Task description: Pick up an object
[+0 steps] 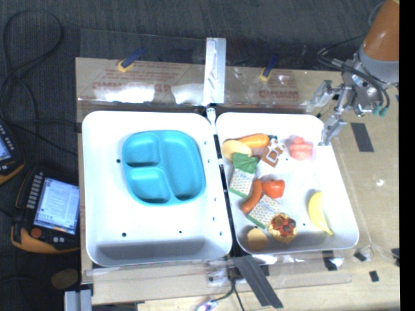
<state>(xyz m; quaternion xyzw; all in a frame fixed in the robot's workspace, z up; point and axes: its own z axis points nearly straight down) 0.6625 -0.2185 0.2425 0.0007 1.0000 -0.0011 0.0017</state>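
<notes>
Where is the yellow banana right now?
The banana lies in the right bin, near its right wall, apart from the other toy food; the red tomato lies to its left in the camera view.

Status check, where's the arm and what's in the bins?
End effector open, nothing between its fingers, above right bin's far right corner. Toy food piled there; banana lies apart, pink piece nearest. Blue tray in left bin.
</notes>
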